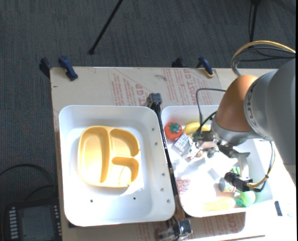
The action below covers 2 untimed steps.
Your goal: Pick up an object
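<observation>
My gripper [201, 147] hangs low over the upper left part of the right bin [209, 216], below the orange band of the arm. A small silver and red packet [181, 143] lies right beside it on the left. A red tomato-like toy [172, 129] and a yellow banana-like piece [191, 128] sit just behind it at the bin's far wall. A green toy [247, 199], a pale orange piece [219, 205] and a small red-and-white item [183, 186] lie toward the near side. The arm hides part of the bin's right half.
The left bin [71, 205] holds a yellow divided plate [109, 155]. A black bar [165, 144] runs between the two bins. Blue clamps [67, 67] grip the board's far edge. Cables loop off the arm over the right bin.
</observation>
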Available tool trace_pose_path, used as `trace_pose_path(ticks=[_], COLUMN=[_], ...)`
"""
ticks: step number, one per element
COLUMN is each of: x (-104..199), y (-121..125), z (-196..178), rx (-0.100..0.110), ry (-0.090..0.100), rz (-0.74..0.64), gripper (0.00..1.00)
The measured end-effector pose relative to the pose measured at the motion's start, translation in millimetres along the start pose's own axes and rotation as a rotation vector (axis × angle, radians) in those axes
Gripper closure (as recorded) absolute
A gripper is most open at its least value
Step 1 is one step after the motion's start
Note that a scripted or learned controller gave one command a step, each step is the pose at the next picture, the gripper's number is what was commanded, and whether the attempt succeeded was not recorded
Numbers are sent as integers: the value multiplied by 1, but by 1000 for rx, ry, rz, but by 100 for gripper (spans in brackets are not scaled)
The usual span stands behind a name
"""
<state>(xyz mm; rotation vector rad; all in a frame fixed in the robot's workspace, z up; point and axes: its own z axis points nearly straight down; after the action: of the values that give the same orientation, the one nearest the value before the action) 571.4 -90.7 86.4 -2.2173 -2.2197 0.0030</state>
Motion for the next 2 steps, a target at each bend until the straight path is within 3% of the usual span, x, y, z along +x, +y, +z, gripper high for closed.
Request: trace_pose_path(ticks=[1, 2], x=[0, 0], y=[0, 0], z=[-10, -10], rx=[1, 1], ry=[1, 0], rz=[-2, -2], gripper=[100, 0])
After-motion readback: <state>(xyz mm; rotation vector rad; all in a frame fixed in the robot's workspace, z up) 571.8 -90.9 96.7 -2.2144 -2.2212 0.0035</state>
